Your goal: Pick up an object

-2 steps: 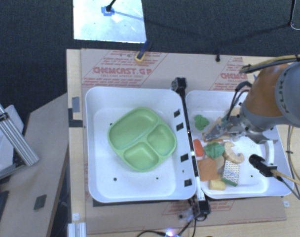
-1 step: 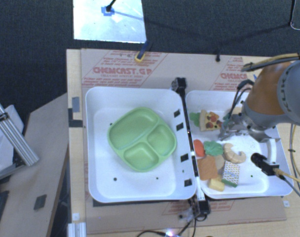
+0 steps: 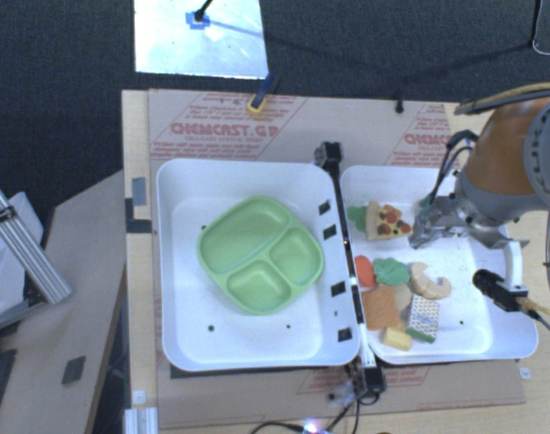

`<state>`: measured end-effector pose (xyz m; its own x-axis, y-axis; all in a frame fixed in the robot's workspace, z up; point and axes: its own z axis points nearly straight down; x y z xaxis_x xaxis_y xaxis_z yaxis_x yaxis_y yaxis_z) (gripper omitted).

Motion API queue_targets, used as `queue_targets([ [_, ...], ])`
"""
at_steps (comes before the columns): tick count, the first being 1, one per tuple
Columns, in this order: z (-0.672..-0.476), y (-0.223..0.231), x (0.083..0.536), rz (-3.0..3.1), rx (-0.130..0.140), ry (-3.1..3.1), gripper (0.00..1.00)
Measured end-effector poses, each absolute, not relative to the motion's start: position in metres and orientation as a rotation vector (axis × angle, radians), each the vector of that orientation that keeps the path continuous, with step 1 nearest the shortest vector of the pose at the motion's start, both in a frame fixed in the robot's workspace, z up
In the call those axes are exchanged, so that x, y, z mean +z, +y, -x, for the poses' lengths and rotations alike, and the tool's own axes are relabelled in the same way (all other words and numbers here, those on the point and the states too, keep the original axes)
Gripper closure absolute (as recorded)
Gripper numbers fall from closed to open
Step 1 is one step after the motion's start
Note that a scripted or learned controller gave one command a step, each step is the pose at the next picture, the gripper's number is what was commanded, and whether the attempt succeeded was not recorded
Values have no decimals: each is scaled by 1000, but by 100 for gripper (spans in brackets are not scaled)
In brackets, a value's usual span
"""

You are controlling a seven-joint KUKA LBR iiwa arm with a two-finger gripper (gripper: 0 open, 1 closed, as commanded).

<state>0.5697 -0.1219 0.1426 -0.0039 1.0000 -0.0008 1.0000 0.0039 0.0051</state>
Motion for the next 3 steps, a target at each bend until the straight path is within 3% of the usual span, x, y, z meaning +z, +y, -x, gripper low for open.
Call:
queue_targets([
  [1, -574, -114, 204, -2211, 8, 2223, 100],
  [2, -575, -114, 226, -2214, 4, 2225, 100],
  [3, -593, -57, 218, -2209, 5, 2232, 100],
])
